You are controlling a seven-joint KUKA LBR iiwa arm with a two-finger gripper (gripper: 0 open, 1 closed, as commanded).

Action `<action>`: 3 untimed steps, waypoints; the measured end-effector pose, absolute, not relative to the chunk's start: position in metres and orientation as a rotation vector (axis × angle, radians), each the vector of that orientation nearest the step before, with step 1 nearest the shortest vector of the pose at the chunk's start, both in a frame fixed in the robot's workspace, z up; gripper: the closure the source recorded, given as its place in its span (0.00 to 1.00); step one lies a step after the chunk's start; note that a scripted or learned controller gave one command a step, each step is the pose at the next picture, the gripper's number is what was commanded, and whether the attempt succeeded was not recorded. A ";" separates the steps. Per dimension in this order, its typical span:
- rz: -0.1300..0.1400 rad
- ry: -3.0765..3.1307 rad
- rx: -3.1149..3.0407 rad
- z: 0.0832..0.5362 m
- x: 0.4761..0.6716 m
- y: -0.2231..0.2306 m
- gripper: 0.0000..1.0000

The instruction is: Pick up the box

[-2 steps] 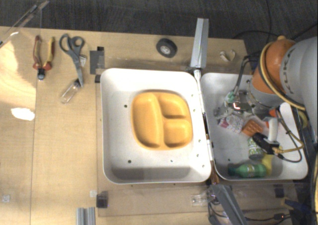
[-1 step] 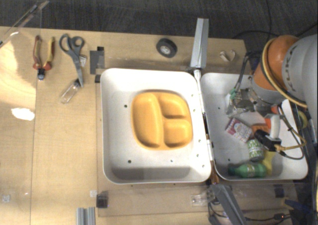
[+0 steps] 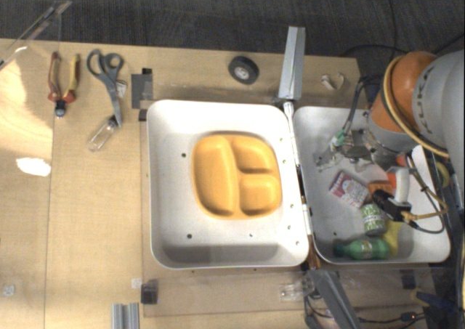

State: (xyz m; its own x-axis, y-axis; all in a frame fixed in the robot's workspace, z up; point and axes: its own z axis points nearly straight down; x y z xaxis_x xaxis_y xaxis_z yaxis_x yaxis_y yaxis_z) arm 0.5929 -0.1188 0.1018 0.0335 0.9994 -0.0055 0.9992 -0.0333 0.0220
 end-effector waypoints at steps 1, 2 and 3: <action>0.006 2.232 2.204 0.092 0.509 -0.119 0.00; 0.014 2.230 2.195 0.103 0.513 -0.118 1.00; 0.007 2.244 2.192 0.211 0.498 -0.064 1.00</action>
